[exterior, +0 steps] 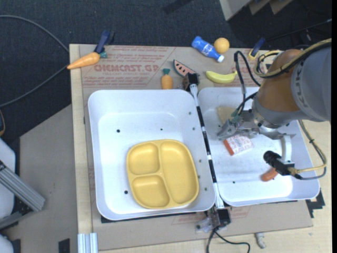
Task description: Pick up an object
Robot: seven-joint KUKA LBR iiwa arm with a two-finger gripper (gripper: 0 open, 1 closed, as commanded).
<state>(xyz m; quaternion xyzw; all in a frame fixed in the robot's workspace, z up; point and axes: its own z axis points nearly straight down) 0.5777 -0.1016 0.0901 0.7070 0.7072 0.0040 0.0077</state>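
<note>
1. A small flat packet (239, 144), red and white and glossy like a wrapped sweet, is seen lying in the right bin (300, 191), near its middle.
2. Its long axis is tilted, running from lower left to upper right.
3. The tool (231, 128) is placed just above and to the left of the packet, very near it; contact cannot be judged.
4. Whether the tool is spread or pressed together cannot be told.
5. A small orange carrot-like piece (269, 176) is found lower right of the packet.
6. A yellow, smooth, three-part plate (158, 174) is held in the left bin (105, 120).
</note>
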